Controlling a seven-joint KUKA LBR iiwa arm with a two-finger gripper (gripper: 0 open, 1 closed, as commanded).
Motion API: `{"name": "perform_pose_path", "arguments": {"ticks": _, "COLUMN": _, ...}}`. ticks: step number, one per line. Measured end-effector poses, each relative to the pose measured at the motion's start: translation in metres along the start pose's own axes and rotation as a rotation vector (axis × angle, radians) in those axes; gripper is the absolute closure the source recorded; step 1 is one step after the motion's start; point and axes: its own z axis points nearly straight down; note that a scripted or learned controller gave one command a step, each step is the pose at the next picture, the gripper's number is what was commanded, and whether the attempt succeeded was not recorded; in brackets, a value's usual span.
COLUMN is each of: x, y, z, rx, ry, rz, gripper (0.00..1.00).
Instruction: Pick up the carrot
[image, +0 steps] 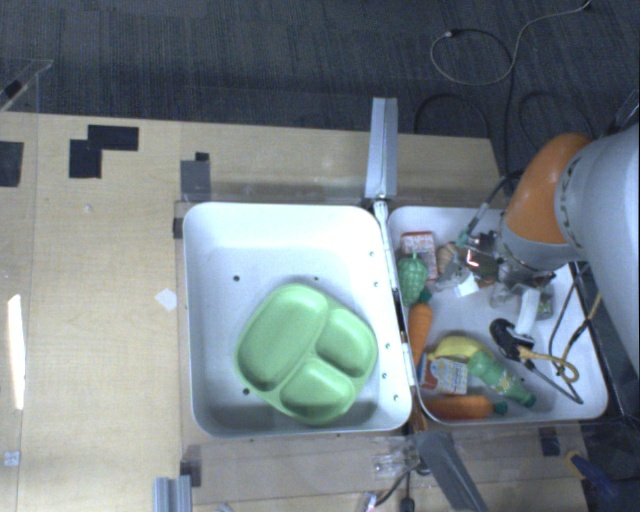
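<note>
The carrot (421, 330) is orange and lies lengthwise along the left wall of the right bin (596, 400). A green leafy piece (412, 277) sits at its far end. My gripper (507, 291) hangs over the middle of the right bin under the orange-banded wrist (538, 200). It is to the right of the carrot and apart from it. The wrist and cables hide the gripper's tip.
Near the carrot in the right bin lie a banana (458, 348), a green bottle (497, 377), a small printed box (446, 376), a second orange item (462, 406) and a red packet (418, 243). The left bin (210, 250) holds a green divided plate (306, 352).
</note>
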Motion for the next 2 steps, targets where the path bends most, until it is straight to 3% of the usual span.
{"name": "perform_pose_path", "arguments": {"ticks": 1, "x": 0.0148, "y": -0.0405, "z": -0.0008, "rx": 0.001, "ry": 0.001, "rz": 0.279, "gripper": 0.00}}
{"name": "perform_pose_path", "arguments": {"ticks": 2, "x": 0.0191, "y": -0.0401, "z": -0.0013, "rx": -0.002, "ry": -0.001, "rz": -0.029, "gripper": 0.00}}
